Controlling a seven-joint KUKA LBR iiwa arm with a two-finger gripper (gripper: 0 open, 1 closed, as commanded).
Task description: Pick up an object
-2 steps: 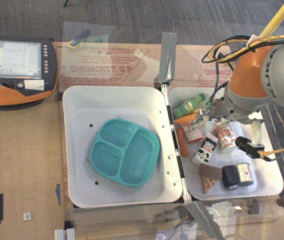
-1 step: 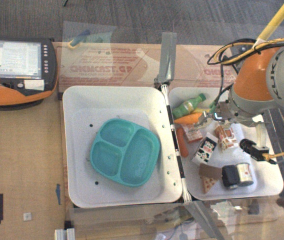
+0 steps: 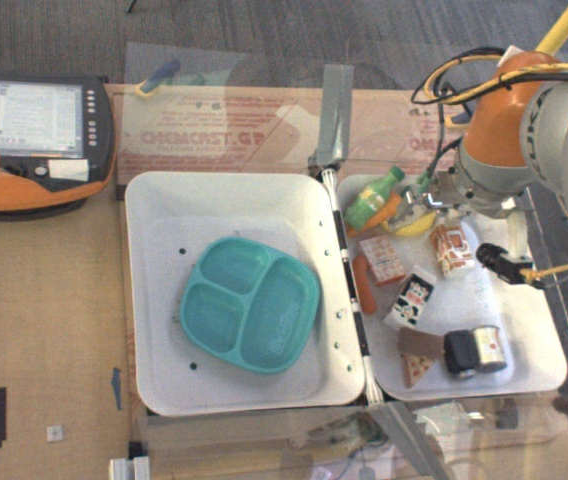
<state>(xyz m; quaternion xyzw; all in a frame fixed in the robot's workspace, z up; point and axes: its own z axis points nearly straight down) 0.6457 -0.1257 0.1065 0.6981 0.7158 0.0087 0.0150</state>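
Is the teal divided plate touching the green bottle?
Apart. The camera view shows the teal plate in the left bin and the green bottle in the right bin.

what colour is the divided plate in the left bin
Teal, a blue-green. The divided plate shows plainly in the camera view, lying flat.

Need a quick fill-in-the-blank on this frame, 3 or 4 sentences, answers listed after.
1. The teal plate lies in the ____ bin of the two.
2. The teal plate has ____ compartments.
3. The green bottle lies in the right bin, near that bin's ____ left corner.
4. The handheld screen with the orange base sits to the ____ of both bins.

Missing words: left; three; far; left
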